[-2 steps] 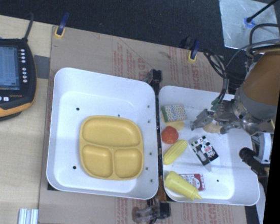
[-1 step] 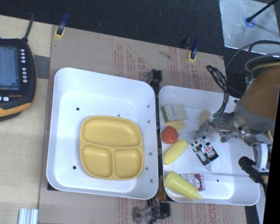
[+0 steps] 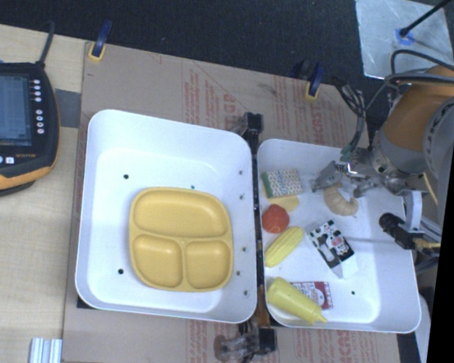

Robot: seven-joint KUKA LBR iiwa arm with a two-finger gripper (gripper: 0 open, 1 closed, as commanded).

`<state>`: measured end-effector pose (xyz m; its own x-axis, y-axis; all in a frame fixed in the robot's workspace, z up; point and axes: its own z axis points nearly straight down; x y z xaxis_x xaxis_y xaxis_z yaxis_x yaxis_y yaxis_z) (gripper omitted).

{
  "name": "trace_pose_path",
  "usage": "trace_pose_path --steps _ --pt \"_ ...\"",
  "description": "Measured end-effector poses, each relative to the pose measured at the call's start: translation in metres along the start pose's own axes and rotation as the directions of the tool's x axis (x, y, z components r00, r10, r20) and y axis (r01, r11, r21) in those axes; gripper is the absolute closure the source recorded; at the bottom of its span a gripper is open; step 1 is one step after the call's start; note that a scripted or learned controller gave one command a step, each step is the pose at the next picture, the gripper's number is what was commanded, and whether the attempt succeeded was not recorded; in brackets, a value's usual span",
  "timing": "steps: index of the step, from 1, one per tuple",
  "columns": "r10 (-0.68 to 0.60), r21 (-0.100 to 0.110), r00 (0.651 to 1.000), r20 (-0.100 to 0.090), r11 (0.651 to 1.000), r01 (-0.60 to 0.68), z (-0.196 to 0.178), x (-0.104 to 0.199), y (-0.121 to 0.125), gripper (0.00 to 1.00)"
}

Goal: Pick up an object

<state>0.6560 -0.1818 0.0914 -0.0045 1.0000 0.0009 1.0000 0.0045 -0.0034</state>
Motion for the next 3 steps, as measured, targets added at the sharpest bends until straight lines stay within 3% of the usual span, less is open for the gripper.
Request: trace_pose_path --steps 1,2,3 --pt "-0.004 0.000 1.000 0.000 1.000 0.004 -0.011 0.000 0.001 1.00" --pt "-0.002 0.001 1.000 0.001 1.000 0.002 -0.021 0.061 0.001 1.00" --pt "-0.001 -0.002 1.000 0.001 1.000 0.001 -0.101 0.134 -0.029 1.00"
